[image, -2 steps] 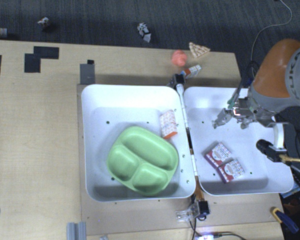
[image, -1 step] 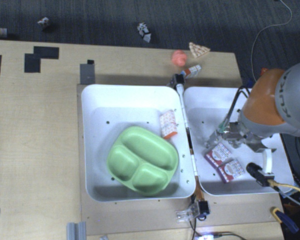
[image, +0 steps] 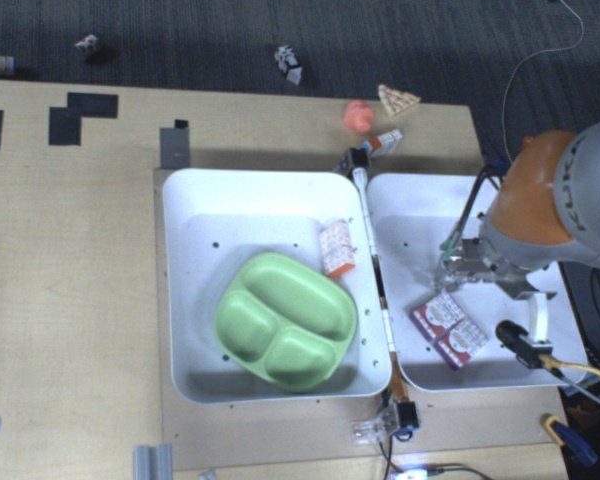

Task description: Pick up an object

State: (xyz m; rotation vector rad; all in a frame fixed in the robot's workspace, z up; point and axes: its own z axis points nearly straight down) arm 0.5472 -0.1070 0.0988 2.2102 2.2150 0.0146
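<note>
Gripper (image: 458,271) hovers with its finger opening impossible to tell; just below it lies the flat red-and-white printed cardboard packet (image: 449,327). You'd likely find it light and slick; pinch across its narrow edges.

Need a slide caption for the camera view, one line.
KUKA arm's gripper poised over a red-and-white packet in the right bin; green divided tray in the left bin.
</note>
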